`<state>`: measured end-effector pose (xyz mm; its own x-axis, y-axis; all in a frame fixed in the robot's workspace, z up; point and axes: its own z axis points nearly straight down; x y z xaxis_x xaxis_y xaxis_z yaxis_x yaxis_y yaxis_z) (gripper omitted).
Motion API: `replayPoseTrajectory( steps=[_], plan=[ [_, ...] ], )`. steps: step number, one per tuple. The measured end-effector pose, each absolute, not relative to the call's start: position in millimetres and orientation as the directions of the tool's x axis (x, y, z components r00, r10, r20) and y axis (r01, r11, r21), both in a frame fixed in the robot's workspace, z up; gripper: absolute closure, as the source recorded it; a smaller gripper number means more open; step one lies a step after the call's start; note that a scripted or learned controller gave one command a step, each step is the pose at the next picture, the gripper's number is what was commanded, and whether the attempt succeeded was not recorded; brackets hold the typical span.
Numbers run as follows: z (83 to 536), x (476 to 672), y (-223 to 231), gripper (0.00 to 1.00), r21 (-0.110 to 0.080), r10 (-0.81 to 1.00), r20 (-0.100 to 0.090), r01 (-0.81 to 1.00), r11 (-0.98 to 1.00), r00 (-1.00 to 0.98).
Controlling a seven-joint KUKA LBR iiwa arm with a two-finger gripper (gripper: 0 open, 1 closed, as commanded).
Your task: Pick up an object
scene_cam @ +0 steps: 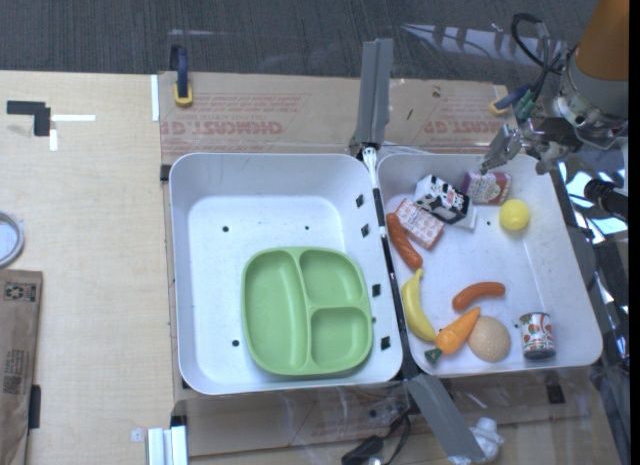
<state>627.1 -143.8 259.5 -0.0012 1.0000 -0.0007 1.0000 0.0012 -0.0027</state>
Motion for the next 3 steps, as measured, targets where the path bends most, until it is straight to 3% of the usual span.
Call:
replayPoseTrajectory(
  steps=[1,2,3],
  plan=[
    [260,627.1,-144,0.00,-0.003,1.000,-0.001,1.000,0.001,-0.001],
    [123,647.2,-93,0.00,0.012,0.983,-0.005,0.983,0.186,-0.186],
    [114,656.6,-101,0.00,0.017,0.983,-0.007,0.982,0.186,-0.186]
  ],
)
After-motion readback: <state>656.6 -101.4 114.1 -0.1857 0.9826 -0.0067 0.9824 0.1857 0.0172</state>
